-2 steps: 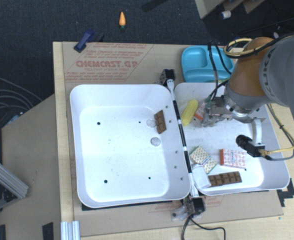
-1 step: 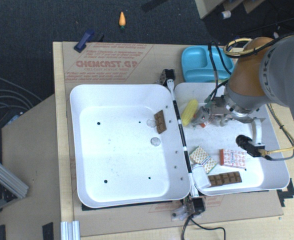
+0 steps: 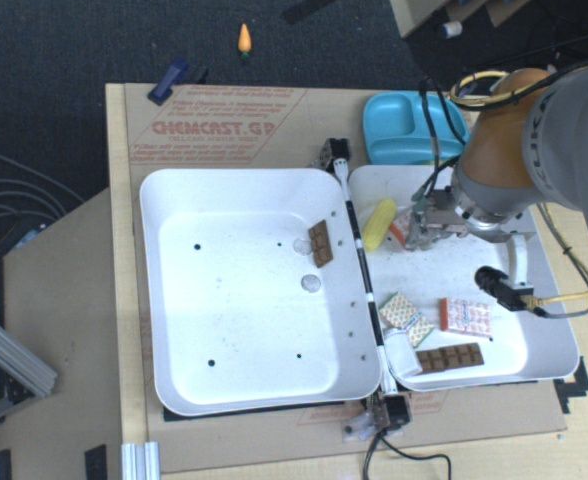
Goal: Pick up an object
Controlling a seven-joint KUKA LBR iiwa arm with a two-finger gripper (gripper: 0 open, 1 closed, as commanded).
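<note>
We see the arm (image 3: 519, 138) reaching in from the right, with its gripper (image 3: 421, 226) low in the right bin (image 3: 549, 353), near the back of it. It is just beside a small red and orange thing (image 3: 399, 232), and a yellow piece (image 3: 378, 224) lies right next to that, close to the wall between the two bins. We cannot tell if the gripper is opened or closed, and we do not see any thing held in it, so we do not say that it has something.

The task names no special thing. We judge that the red and orange thing is the one aimed at now, because it lies nearest. Other choices are in the front of the same bin: a brown chocolate bar (image 3: 450, 357), a red and white packet (image 3: 466, 316) and a small checked packet (image 3: 400, 311). In the left bin (image 3: 164, 218) there is one more brown piece (image 3: 320, 243) near the dividing wall.

To do this step well, we would place the gripper exactly above the middle of the small thing, so that the yellow piece stays outside and is not pushed or pinched together with it. The descent should go straight down to the floor of the bin. After closing, we would lift slowly and look whether the thing really comes up, because a small, low thing slips out easily.
</note>
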